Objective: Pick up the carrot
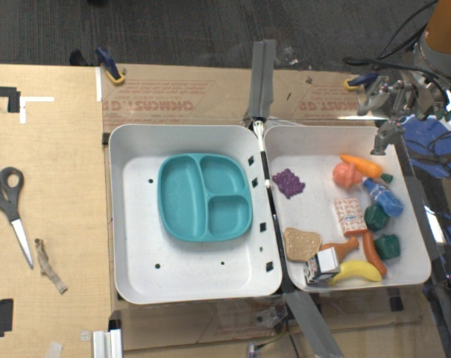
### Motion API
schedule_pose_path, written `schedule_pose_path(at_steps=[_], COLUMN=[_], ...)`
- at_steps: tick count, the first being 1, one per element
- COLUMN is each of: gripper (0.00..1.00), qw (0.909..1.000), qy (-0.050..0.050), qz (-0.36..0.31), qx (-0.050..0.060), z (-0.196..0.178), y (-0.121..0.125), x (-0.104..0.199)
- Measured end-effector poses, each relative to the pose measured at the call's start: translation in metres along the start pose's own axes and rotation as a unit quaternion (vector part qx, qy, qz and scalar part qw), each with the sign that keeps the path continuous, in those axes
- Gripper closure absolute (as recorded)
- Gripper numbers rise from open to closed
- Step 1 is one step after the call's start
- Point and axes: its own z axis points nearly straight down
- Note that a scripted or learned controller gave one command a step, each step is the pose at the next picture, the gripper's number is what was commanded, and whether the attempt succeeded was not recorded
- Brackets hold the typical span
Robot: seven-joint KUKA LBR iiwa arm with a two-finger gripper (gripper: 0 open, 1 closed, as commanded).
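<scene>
The small orange plastic carrot with a green stub at its tip lies tilted near the far edge of the right white bin, touching a round pink-orange toy fruit on its left. Just below it sits a blue plastic bottle. A second orange carrot-like piece lies lower in the bin, between dark green toys and a yellow banana; its shape is hard to make out. The metal gripper hangs above the bin's far right corner, apart from the carrot; I cannot tell how its fingers stand amid the cables. The left bin holds a teal divided plate.
</scene>
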Motion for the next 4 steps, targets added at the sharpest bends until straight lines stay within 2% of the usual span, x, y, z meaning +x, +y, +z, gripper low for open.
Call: schedule_pose_path(at_steps=[1, 2, 3, 4], gripper=[0.0, 0.0, 1.0, 1.0], qw=[0.9873, 0.9824, 0.9827, 0.9877], qy=[0.0, -0.001, -0.004, -0.001], qz=[0.159, 0.187, 0.185, 0.156], qx=[0.0, 0.0, 0.001, -0.001], z=[0.136, 0.175, 0.163, 0.091], y=[-0.043, -0.046, -0.045, 0.027], x=[0.01, 0.011, 0.009, 0.007])
